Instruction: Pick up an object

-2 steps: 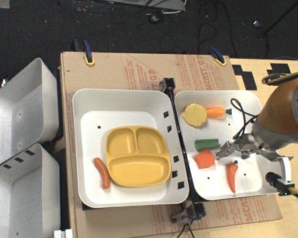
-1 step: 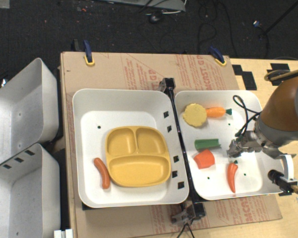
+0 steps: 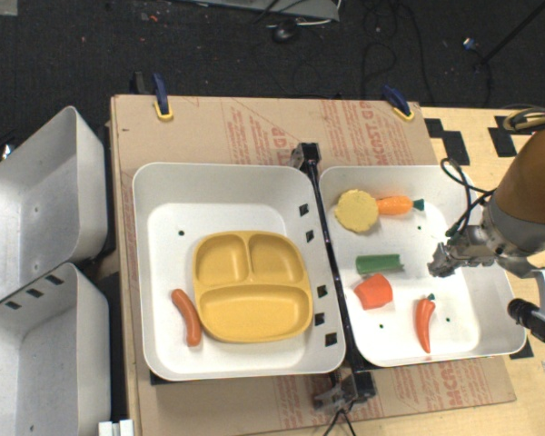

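Observation:
My gripper (image 3: pixel 439 265) hangs low over the right bin (image 3: pixel 490 334), near its right-middle part. A green block (image 3: pixel 379 263) lies to its left, and an orange-red block (image 3: pixel 374 292) sits just below that. A red chili pepper (image 3: pixel 424 322) lies below the gripper. At the bin's far side rest a pale yellow round piece (image 3: pixel 356 212) and a carrot (image 3: pixel 396 205). Nothing shows between the fingers.
The left bin (image 3: pixel 154 243) holds a yellow divided plate (image 3: pixel 252 285) and a sausage (image 3: pixel 187 316) at its lower left. Two grey-white trays (image 3: pixel 36 243) stand off the bench to the left. Cables run along the right side by the arm.

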Robot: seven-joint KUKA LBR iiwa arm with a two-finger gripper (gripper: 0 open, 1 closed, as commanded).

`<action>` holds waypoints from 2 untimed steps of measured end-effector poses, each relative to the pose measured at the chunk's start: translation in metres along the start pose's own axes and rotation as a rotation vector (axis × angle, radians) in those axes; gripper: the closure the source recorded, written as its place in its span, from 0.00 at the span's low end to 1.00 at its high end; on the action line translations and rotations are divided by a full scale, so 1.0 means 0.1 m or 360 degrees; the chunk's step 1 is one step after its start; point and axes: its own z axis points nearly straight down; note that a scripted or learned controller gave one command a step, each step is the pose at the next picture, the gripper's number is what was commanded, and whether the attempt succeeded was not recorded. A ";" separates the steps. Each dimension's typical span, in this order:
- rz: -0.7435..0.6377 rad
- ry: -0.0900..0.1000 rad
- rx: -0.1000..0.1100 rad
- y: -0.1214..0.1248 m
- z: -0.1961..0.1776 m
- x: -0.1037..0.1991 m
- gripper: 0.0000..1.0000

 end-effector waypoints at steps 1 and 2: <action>-0.0003 -0.0002 -0.0005 0.05 -0.60 -0.08 1.00; -0.0004 0.0000 0.0000 0.06 -0.92 -0.08 1.00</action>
